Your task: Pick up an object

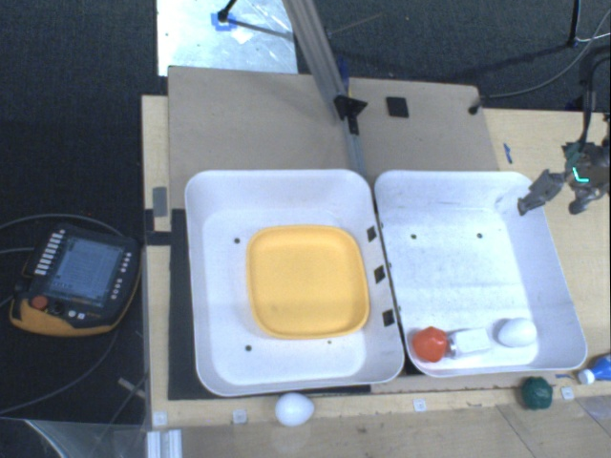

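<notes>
In the right bin (477,256), along its near wall, lie a red ball (430,343), a small white block (470,342) and a white egg-shaped object (516,332). A square yellow plate (307,281) lies flat in the left bin (215,256). My gripper (557,198) hangs over the far right rim of the right bin, well away from the three small objects. Its fingers stand apart, open, with nothing between them.
On the bench in front of the bins lie a white egg (294,409), a dark green ball (537,392) and a blue object (597,372). A teach pendant (72,277) sits at the left. A metal pole (320,46) slants across the back.
</notes>
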`<state>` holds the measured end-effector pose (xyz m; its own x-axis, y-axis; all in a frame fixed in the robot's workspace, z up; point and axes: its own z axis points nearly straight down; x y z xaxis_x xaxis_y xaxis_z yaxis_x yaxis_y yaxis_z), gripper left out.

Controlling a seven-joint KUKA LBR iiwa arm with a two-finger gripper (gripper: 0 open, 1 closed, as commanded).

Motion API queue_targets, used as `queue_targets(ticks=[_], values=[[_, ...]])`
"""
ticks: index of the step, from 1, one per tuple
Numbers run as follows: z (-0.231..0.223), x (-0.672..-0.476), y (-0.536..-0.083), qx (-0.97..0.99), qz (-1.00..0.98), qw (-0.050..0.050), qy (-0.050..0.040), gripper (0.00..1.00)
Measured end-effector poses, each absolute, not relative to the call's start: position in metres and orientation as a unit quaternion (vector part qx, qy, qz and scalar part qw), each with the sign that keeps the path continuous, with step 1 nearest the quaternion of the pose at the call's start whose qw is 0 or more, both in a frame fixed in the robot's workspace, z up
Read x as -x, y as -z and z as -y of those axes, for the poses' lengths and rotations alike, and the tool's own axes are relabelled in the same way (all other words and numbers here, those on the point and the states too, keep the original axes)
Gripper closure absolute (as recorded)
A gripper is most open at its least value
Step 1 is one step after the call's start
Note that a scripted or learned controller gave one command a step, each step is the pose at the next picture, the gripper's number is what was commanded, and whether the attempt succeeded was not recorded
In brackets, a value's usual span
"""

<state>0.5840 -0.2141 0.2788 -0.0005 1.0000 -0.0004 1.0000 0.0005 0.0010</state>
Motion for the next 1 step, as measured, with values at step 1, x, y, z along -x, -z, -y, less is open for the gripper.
queue_targets(ticks=[1], values=[[0.2141,-0.584,-0.2788,-0.707,-0.707,0.0,-0.0002,0.0]])
